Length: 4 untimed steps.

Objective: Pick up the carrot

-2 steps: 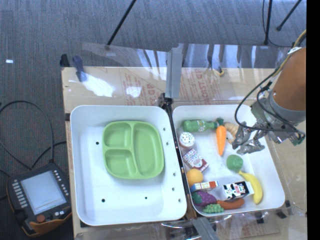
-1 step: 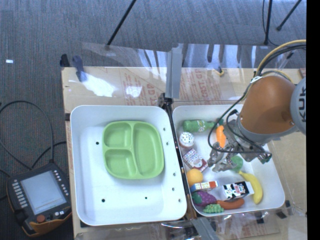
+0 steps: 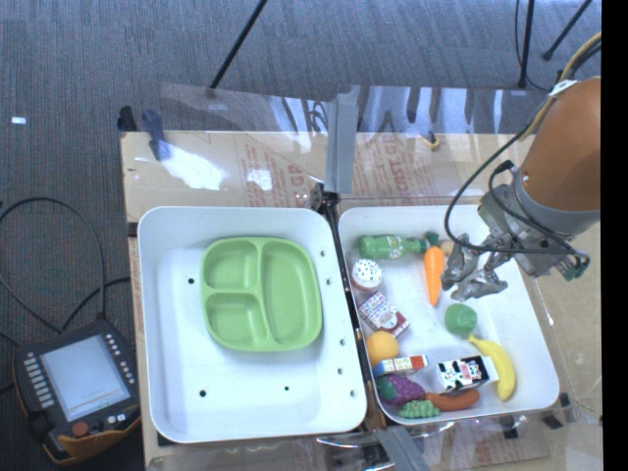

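Seen from above at a slant: a worktop (image 3: pixel 235 170) bearing 2 shallow white bins side by side. In the left bin (image 3: pixel 167 381), a green tray with 3 compartments (image 3: pixel 261 293), lying flat. In the right bin (image 3: pixel 535 337), a scatter of toy food. Near the back, a green bottle (image 3: pixel 391 247) lying on its side. Just right of it, the carrot (image 3: pixel 433 274), orange with a green top, lying lengthwise with the tip toward the front, touching nothing that grips it. Left of the carrot, a small white round container (image 3: pixel 367 275), and below that a red and white packet (image 3: pixel 382 314). Toward the front, an orange fruit (image 3: pixel 382 346), a small red box (image 3: pixel 400 365), purple grapes (image 3: pixel 401 389), a black and white carton (image 3: pixel 463 372) and a red chili pepper (image 3: pixel 453 399). Near the right wall, a green lime (image 3: pixel 460 319) and a yellow banana (image 3: pixel 497 365). Reaching in from the right, a grey arm with an orange band (image 3: pixel 569 145). Below it, the gripper (image 3: pixel 474 275), just right of the carrot and above the lime, with nothing visibly between its fingers; how far open, impossible to tell.
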Available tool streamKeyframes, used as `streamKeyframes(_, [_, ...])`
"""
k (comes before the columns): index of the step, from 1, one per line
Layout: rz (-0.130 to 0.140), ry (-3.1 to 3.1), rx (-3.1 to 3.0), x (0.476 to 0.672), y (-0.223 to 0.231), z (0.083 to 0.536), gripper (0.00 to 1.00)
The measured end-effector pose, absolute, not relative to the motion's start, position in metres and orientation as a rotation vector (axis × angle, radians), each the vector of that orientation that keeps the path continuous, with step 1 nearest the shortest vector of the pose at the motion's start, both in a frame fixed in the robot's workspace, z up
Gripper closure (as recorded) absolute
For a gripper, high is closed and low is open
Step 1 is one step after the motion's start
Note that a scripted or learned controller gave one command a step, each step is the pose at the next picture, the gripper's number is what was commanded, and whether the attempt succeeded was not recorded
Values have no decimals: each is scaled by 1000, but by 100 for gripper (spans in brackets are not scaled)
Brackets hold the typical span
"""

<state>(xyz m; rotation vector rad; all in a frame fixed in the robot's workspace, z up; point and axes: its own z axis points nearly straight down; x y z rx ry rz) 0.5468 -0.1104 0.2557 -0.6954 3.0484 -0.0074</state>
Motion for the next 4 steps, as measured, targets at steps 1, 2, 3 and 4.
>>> streamKeyframes(1, [12, 3035, -842, 536, -115, 153, 100])
streamKeyframes(2, [7, 3068, -692, 544, -137, 85, 100])
streamKeyframes(3, [2, 3061, -691, 547, -137, 88, 0])
streamKeyframes(4, [4, 2800, -1416, 626, -165, 88, 0])
